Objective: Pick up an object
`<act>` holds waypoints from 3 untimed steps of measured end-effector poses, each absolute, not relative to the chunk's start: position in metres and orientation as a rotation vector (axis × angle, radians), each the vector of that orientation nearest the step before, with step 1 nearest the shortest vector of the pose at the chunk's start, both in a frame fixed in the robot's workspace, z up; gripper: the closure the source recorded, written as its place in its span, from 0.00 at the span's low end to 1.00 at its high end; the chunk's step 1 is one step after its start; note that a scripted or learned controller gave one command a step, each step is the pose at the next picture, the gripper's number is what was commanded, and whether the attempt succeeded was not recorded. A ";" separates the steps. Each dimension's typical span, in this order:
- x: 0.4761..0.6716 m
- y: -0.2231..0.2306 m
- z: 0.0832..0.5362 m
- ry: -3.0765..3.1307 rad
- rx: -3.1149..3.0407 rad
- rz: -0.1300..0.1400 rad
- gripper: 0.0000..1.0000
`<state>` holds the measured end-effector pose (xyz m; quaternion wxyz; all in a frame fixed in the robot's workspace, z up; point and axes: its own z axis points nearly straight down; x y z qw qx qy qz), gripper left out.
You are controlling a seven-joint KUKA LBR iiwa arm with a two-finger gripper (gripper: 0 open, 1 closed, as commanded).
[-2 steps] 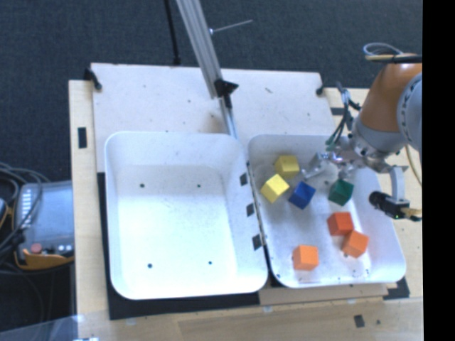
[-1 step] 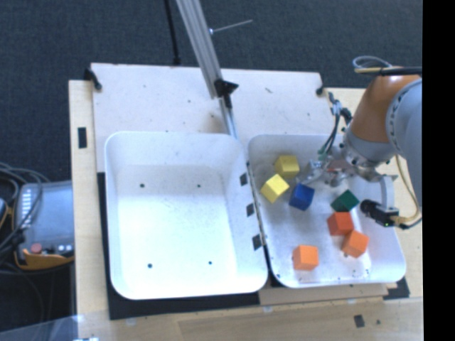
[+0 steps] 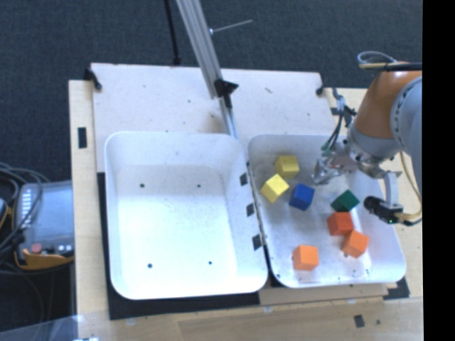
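Where cubes crowd, pincer [image 3: 325, 174] nears blue cube [image 3: 301, 196].

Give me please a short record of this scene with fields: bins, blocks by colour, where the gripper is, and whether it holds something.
bins: left bin and right bin, side by side
yellow blocks: two
blue block: one
green block: one
orange blocks: three
block location: all in right bin
gripper: above right bin, right of the yellow blocks
held: nothing seen between the fingers
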<state>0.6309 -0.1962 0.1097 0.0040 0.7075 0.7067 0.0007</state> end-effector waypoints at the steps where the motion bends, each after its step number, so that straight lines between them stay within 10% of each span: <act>1: 0.639 -0.201 0.173 2.218 2.214 0.005 1.00; 3: 0.650 -0.198 0.236 2.228 2.209 0.002 1.00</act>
